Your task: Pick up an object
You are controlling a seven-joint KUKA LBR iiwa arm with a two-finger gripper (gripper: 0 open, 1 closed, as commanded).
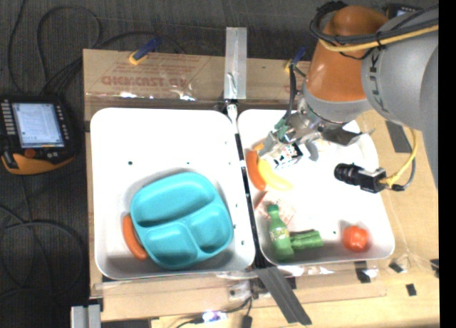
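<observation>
My gripper point(288, 150) hangs over the upper left part of the right bin point(370, 170), its fingers pointing down just above a yellow banana-shaped piece point(274, 179). An orange carrot-like piece point(252, 168) lies against the bin's left wall beside it. Lower in the same bin lie a green bottle point(279, 230), a green block point(308, 239) and a red tomato point(355, 237). I see nothing clearly between the fingers.
The left bin point(121, 134) holds a teal divided plate point(182, 218) with an orange piece point(132, 237) tucked under its left edge. A black camera unit with a cable point(360, 175) sticks out over the right bin. A tablet point(34, 128) lies far left.
</observation>
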